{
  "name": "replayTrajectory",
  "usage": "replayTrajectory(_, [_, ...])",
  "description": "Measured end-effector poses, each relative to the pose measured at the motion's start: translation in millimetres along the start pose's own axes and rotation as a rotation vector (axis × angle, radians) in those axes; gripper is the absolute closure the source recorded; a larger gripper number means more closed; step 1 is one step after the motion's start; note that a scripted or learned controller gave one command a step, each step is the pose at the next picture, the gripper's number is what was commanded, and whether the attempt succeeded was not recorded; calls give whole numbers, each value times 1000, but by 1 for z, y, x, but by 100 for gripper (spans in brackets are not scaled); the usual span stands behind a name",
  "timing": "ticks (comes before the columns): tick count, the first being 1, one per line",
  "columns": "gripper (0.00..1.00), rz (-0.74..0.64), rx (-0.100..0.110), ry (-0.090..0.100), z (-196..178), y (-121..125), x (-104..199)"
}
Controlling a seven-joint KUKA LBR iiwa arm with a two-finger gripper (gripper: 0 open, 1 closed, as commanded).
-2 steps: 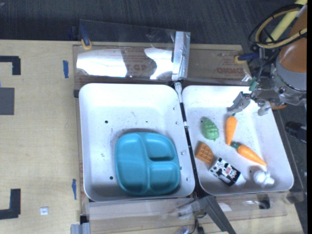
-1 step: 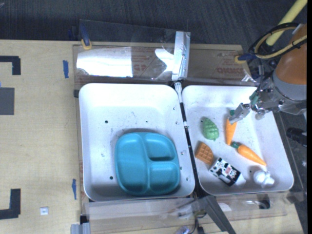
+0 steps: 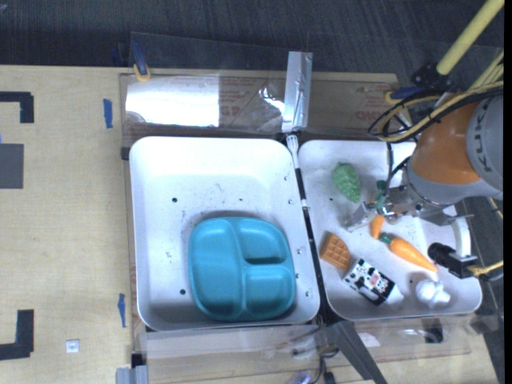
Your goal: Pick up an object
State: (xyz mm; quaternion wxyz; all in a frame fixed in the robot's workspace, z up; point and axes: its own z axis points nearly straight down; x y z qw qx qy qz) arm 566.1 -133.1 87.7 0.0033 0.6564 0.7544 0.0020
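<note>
The right bin (image 3: 468,298) holds several small things. A green bumpy lump (image 3: 347,179) lies near its back. An orange waffle piece (image 3: 336,250) sits by the left wall, and a black-and-white patterned block (image 3: 369,282) lies just in front of it. An orange carrot (image 3: 410,251) lies slanted in the middle, and a small white object (image 3: 432,293) rests at the front right. My gripper (image 3: 379,208) hangs low in this bin, between the green lump and the carrot's upper end, and nothing is visibly held in it.
The left bin (image 3: 152,166) holds a blue divided plate (image 3: 241,269) towards its front. The arm's orange band (image 3: 448,152) overhangs the right bin's back right corner. A clear plastic sheet (image 3: 208,102) lies behind the bins.
</note>
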Motion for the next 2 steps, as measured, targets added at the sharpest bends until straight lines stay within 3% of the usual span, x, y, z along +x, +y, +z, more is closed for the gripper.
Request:
replayTrajectory(1, [100,1,-5,-2,-11,2,-1])
replayTrajectory(2, [100,113,0,2,-128,13,71])
